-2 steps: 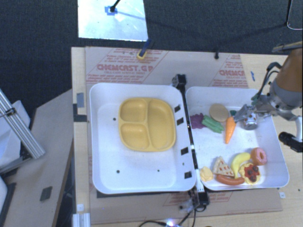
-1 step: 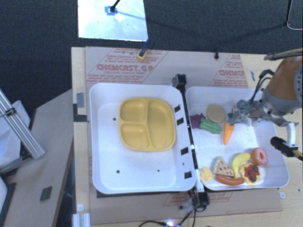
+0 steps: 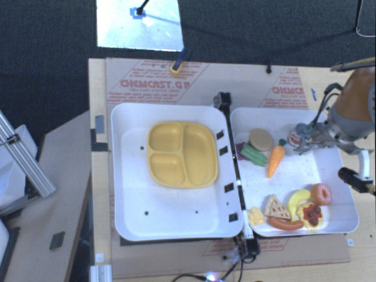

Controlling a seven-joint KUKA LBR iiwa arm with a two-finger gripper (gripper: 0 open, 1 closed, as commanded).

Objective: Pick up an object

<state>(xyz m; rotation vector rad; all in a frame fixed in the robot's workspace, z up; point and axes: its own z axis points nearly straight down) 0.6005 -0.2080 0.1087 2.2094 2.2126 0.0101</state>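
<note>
Toy foods lie in the right bin (image 3: 338, 168): a tan round bun (image 3: 260, 138), a green piece (image 3: 254, 154) and an orange carrot (image 3: 275, 160) at its left. Along the front lie a pink donut (image 3: 321, 194), a yellow banana (image 3: 298, 200), a pizza slice (image 3: 274, 207), a hot dog (image 3: 285, 223) and a yellow cheese block (image 3: 256, 216). My gripper (image 3: 301, 137) hangs low over the bin's back middle, just right of the carrot's top. A small red and white piece (image 3: 282, 141) sits beside its tip.
The left bin (image 3: 126, 175) holds a yellow divided plate (image 3: 182, 154). A black clipped divider (image 3: 230, 157) runs between the bins. The arm's grey wrist and orange band (image 3: 355, 107) cover the right bin's back right corner.
</note>
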